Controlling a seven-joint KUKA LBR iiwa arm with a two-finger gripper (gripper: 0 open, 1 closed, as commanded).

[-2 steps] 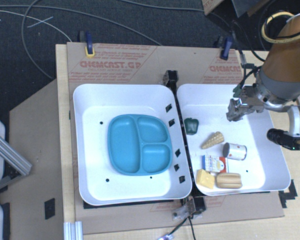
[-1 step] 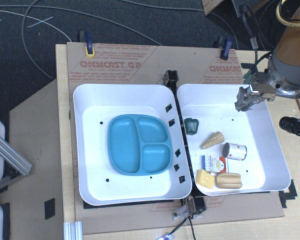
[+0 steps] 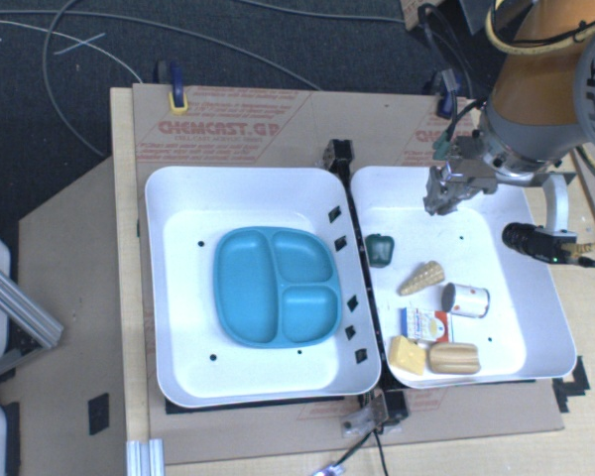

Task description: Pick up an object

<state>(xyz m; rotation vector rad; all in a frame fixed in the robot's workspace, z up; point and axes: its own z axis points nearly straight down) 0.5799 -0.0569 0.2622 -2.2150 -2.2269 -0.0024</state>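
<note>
pincer [image 3: 443, 201] hangs over right bin [image 3: 535, 310], seemingly holding nothing

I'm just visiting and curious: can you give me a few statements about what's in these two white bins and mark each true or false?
1. The blue divided plastic plate lies in the left white bin. True.
2. The gripper holds the bread roll. False: the tan bread roll lies in the right white bin.
3. The small dark green object lies beside the divider between the bins. True.
4. The plate is stacked with food. False: its compartments are bare.
</note>
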